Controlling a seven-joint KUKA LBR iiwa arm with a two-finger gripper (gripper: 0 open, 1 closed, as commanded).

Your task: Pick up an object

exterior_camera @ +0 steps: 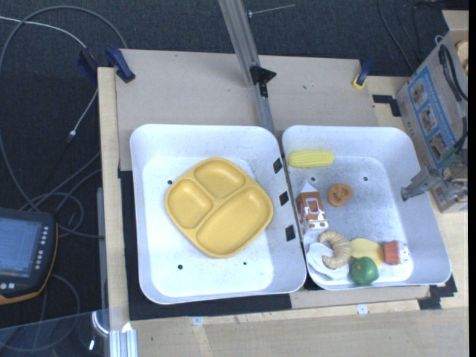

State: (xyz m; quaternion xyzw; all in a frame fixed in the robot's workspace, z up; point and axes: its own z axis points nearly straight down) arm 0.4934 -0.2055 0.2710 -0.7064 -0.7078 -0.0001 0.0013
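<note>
Not started: nothing lifted. Grey two-finger gripper (416,190) sits at the right white bin's (416,151) right edge, jaw state unclear. Candidate yellow plastic corn cob (311,158) lies near that bin's back-left corner, untouched.

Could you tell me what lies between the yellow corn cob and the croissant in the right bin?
In the camera view, a small pretzel and a red-and-white carton lie between the corn cob and the croissant.

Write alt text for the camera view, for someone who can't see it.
Two white bins sit side by side: the left bin holds a yellow divided tray, the right bin small toy foods including corn, a pretzel and a green ball.
</note>
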